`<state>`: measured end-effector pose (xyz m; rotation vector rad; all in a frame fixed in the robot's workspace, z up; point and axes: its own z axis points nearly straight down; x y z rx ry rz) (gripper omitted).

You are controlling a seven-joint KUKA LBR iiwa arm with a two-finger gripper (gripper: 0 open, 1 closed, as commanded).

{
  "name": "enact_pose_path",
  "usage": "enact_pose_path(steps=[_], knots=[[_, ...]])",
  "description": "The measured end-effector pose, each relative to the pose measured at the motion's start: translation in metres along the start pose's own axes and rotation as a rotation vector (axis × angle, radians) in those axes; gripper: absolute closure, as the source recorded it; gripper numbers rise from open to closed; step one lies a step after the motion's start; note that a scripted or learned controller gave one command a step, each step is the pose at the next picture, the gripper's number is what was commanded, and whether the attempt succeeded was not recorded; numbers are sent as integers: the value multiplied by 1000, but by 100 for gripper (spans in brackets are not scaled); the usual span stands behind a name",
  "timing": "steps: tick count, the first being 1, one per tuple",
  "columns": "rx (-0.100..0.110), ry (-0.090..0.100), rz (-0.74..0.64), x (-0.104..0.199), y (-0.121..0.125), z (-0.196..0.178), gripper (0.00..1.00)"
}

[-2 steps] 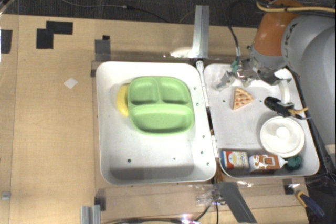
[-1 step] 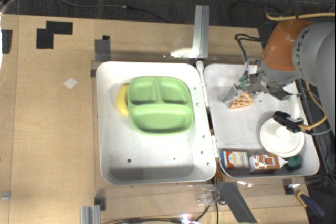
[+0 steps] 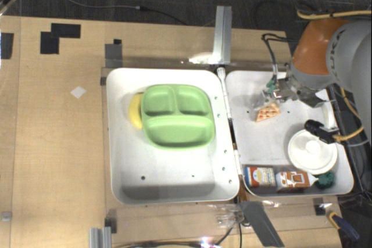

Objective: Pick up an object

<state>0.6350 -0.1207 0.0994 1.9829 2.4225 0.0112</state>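
Note:
An orange waffle-patterned wedge [image 3: 266, 114] lies in the upper middle of the right bin [image 3: 250, 142]. My gripper [image 3: 272, 92] is low in that bin, just above and to the right of the wedge, with its tip close to or touching the wedge's upper edge. The grey arm with its orange band [image 3: 314, 49] comes in from the upper right. A white round bowl [image 3: 312, 152] sits at the right side of the bin. A brown and white carton [image 3: 278, 178] lies on its side along the near wall, with a small green thing [image 3: 326, 180] by its right end.
The left bin [image 3: 125, 171] holds a green divided plate [image 3: 176, 115] with a yellow thing [image 3: 135, 111] poking out from under its left edge. A metal post [image 3: 222, 38] stands behind the wall between the bins. Bare white floor shows in the right bin's left half.

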Motion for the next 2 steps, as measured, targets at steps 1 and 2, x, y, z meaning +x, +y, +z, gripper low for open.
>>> enact_pose_path(steps=[1,2], knots=[[5,2,-66,1,-3,12,100],[5,3,12,76,11,-88,100]])
